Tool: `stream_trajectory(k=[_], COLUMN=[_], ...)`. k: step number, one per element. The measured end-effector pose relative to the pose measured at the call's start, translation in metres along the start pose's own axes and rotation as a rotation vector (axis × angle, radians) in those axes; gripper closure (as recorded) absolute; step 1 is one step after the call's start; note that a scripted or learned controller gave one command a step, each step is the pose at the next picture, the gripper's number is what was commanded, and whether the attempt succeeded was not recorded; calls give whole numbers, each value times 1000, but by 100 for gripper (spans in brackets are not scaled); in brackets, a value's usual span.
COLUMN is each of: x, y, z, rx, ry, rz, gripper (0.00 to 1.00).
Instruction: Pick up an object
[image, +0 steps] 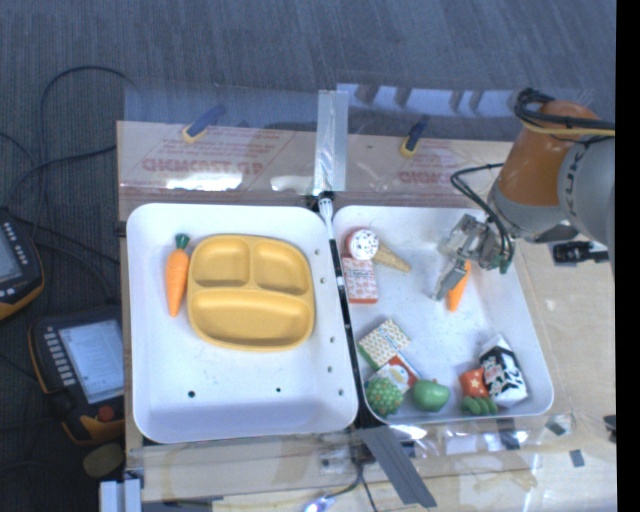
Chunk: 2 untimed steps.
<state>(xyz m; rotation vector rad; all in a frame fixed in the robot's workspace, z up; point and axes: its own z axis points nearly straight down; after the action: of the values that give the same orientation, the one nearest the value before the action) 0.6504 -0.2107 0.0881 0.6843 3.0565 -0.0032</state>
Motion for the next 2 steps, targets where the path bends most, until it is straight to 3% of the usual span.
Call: stream_trajectory(k=[1, 2], x=[43, 41], y=[6, 7], z=[-1, -13], rx=[1, 2], ry=[1, -6], rz=[29, 27], gripper=[0, 100])
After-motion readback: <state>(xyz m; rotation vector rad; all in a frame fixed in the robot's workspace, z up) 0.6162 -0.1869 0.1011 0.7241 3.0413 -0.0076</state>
